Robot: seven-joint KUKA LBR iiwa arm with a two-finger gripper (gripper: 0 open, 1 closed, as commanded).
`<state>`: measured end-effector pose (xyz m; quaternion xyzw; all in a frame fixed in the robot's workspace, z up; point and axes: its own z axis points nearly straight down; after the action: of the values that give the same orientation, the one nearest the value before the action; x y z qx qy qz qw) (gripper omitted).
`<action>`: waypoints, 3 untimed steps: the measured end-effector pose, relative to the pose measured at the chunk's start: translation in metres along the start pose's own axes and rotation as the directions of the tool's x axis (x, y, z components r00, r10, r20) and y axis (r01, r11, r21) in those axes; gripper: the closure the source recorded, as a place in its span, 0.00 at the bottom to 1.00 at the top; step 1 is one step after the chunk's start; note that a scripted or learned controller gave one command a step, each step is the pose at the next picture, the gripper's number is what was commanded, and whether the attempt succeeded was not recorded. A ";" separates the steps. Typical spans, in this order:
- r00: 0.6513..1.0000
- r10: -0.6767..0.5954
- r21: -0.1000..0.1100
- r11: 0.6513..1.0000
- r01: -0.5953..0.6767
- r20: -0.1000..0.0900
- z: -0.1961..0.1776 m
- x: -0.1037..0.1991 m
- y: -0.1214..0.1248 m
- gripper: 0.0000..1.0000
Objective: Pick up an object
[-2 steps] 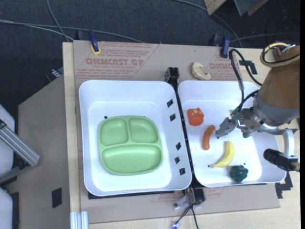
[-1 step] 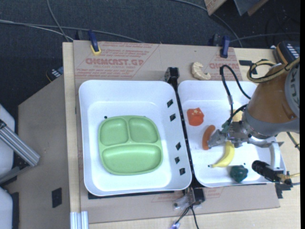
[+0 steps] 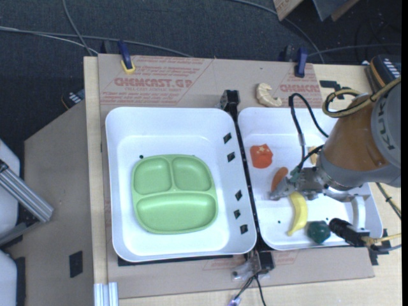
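Where the arm reaches over the right bin (image 3: 280, 116), the claw (image 3: 285, 188) hangs low at the bin's middle; whether it is released or clenched cannot be told. Just beside it lies an orange-brown carrot-like piece (image 3: 278, 178), and a yellow banana (image 3: 298, 213) lies just below, toward the tabletop's near edge. A dark green object (image 3: 318, 232) sits beside the banana's lower end. A red-orange block (image 3: 261, 156) rests farther up the bin. The left bin (image 3: 121, 123) carries a green divided tray (image 3: 174, 192).
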<state>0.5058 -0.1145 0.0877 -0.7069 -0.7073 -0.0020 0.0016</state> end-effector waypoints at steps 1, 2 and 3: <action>1.000 0.001 -0.004 1.000 -0.001 0.003 -0.012 -0.001 0.001 1.00; 1.000 -0.001 -0.006 1.000 0.001 0.006 -0.075 0.003 0.005 1.00; 1.000 -0.001 -0.005 1.000 0.001 0.006 -0.120 0.004 0.012 1.00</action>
<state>0.5182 -0.1114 0.2079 -0.7065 -0.7077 -0.0017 -0.0024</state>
